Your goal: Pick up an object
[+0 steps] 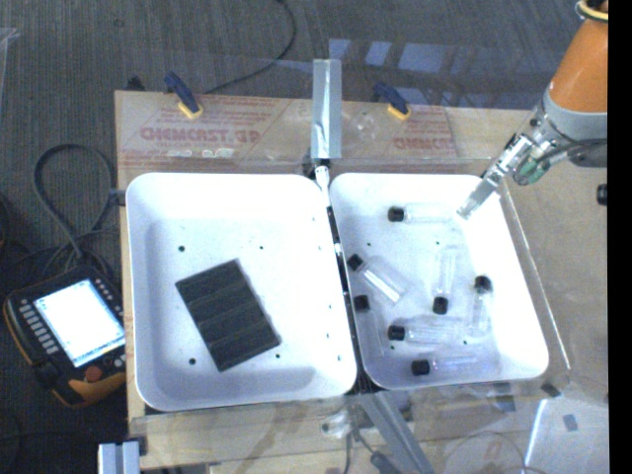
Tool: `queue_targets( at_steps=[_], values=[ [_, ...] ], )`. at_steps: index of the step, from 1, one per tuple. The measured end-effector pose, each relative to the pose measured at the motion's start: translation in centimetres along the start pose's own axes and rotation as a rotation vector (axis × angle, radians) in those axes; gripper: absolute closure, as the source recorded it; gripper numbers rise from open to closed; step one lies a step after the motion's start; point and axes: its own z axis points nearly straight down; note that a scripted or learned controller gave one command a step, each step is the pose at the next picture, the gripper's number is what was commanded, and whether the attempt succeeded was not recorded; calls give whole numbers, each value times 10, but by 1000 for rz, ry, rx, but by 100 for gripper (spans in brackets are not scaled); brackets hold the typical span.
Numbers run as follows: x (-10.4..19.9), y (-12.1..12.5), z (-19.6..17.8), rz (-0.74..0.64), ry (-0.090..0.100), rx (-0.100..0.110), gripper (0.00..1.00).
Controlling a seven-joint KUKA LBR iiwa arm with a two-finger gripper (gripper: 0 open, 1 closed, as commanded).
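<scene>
Left bin (148,265): you have one black ridged block (227,314).
Right bin (523,294): six clear vials (427,332), black-capped.
Gripper (476,198): far right; grip state I cannot tell.

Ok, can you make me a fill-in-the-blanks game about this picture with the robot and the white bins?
1. The dark ridged slab lies in the ____ bin.
2. The clear vials with black caps lie in the ____ bin.
3. The band above the robot's wrist is coloured ____.
4. The gripper hangs over the right bin's ____ corner.

Missing words: left; right; orange; far right
</scene>
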Motion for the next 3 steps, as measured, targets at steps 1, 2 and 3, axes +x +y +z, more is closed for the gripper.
queue_targets(
  at_steps=[1,2,3],
  values=[
    [6,11,124,-62,0,2,0],
    [6,11,124,-62,0,2,0],
    [6,12,114,-61,-2,1,100]
  ],
)
